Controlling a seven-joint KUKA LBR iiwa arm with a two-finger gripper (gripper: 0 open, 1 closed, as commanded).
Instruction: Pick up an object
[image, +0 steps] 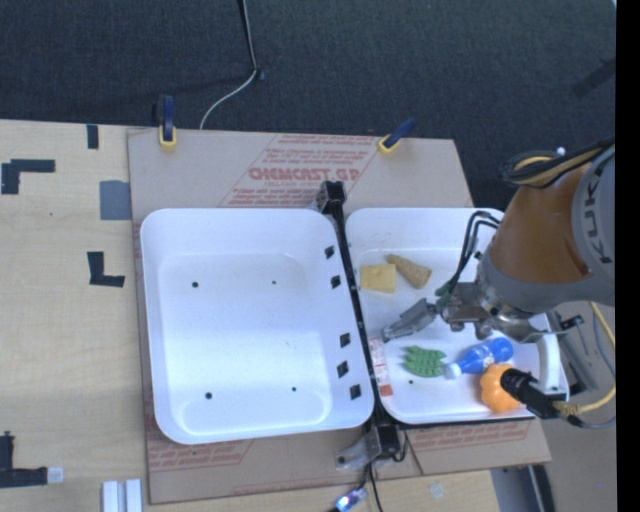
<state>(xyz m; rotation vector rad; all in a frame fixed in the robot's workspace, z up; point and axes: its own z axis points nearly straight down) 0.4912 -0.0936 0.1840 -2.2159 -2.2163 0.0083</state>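
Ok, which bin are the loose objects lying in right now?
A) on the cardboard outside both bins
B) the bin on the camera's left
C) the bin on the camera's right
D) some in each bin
C: the yellow block, tan piece, green toy, blue bottle and orange object all lie in the right-hand bin, where the hand hovers.
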